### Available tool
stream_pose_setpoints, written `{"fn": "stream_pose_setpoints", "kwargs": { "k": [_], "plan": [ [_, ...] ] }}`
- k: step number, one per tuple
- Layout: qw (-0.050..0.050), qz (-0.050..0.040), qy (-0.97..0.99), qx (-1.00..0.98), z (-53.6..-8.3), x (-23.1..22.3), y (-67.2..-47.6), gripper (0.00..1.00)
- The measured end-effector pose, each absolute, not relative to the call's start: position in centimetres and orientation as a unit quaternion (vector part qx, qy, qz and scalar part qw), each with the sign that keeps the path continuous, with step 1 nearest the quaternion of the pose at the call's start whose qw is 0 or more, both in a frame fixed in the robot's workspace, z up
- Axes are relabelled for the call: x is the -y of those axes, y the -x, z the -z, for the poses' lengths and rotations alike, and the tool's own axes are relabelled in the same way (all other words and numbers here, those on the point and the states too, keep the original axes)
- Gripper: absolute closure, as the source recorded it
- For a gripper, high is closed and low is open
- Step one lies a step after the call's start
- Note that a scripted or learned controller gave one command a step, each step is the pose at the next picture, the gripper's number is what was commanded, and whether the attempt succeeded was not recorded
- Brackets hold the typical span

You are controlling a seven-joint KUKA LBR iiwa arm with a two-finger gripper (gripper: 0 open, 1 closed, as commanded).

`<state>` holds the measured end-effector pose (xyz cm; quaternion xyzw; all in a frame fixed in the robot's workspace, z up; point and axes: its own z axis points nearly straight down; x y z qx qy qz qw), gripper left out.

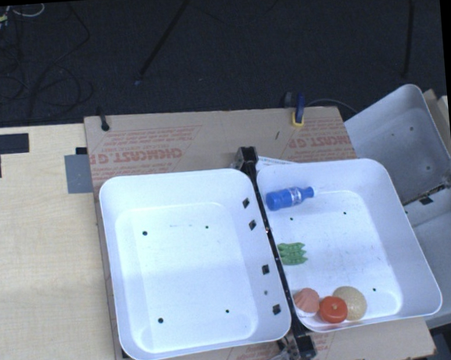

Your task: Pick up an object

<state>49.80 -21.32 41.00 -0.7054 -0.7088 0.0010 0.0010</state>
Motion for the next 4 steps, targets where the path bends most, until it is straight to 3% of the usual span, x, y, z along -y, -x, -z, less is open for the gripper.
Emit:
{"fn": "stream_pose_setpoints", "kwargs": {
  "k": [4],
  "plan": [
    [0.001,-0.0012,0.704,0.710,-37.2,21.3,-51.6,1.00]
  ]
}}
